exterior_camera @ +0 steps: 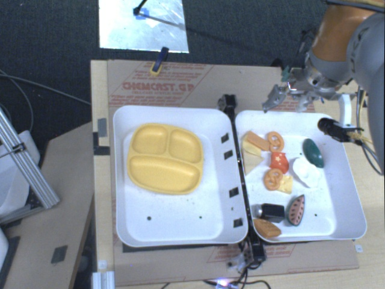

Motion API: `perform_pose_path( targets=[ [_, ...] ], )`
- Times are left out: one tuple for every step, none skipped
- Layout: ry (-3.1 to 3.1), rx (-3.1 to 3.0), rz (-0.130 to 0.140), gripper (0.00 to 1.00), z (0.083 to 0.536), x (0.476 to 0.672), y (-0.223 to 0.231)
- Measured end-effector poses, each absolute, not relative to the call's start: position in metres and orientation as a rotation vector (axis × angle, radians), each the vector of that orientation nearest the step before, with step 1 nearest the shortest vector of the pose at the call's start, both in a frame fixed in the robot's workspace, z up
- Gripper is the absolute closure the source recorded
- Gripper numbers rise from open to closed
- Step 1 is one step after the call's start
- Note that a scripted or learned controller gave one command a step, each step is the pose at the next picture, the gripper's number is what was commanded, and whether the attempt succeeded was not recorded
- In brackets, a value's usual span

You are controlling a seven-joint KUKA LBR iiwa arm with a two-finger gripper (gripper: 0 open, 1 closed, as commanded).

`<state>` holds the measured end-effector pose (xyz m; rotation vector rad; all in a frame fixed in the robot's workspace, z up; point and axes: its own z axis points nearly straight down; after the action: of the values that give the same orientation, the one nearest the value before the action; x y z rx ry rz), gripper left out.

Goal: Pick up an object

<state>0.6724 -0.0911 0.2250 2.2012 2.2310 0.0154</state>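
You are looking down on a cardboard-covered bench (pixel 180 83) standing on dark carpet, bearing two white bins. The left bin (pixel 138 221) is holding one yellow divided tray (pixel 165 158). The right bin (pixel 337 221) is holding about ten small toy foods, among them two pretzels (pixel 275 141), a watermelon slice (pixel 295 210) and a green piece (pixel 313 153), clustering toward its left half. The gripper (pixel 287 96) is hovering over the bin's far edge; whether it is clenched, you cannot tell.

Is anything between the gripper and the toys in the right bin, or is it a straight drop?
Nothing visible blocks it. The gripper hangs above the right bin's far rim, and the nearest pieces, the pretzel and the cheese wedge, lie uncovered just in front, though packed closely with their neighbours.
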Motion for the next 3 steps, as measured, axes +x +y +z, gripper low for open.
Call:
perform_pose_path(
  targets=[
    [2.219,2.224,-0.004,0.00,0.163,0.667,-0.145],
    [2.222,2.228,0.001,0.00,0.082,0.668,-0.209],
    [2.215,2.207,0.012,0.00,0.228,0.671,-0.207]
  ],
)
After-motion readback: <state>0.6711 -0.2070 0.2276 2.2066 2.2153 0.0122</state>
